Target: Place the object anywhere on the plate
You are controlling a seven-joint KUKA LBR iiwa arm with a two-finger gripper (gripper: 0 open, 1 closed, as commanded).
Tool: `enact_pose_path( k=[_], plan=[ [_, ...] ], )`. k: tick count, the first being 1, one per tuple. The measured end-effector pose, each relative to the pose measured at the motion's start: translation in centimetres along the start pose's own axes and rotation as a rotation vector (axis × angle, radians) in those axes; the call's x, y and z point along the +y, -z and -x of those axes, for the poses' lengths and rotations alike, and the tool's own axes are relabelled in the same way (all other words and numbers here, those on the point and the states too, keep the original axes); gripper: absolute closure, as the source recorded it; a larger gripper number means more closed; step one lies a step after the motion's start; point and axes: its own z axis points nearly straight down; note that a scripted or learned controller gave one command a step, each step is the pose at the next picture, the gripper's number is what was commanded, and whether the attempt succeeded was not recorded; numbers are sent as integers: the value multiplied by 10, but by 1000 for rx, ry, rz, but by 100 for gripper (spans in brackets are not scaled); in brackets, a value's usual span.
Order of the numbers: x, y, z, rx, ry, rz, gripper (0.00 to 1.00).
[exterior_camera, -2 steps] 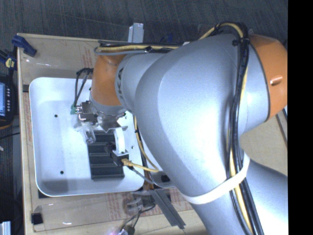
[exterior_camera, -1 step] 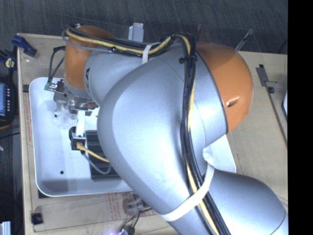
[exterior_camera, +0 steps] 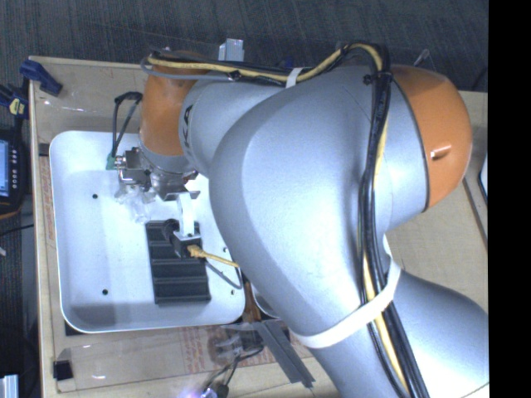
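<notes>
Gripper [exterior_camera: 158, 191] hangs just above (nearly touching) the dark ridged object [exterior_camera: 176, 265].

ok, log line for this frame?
arm: over left bin | pincer: low in bin, beside black ridged object | grasp: unclear | plate: hidden

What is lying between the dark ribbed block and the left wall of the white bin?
Nothing lies there. In the camera view, the stretch from the dark ribbed block to the bin's left wall is bare white floor, apart from small dark dots.
</notes>
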Motion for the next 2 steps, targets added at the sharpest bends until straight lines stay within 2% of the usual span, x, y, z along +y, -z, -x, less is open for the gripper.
enact_pose_path(
  k=[1, 2],
  plan=[
    [33, 1, -64, 1, 369, 1, 100],
    [33, 1, -56, -2, 717, 2, 100]
  ],
)
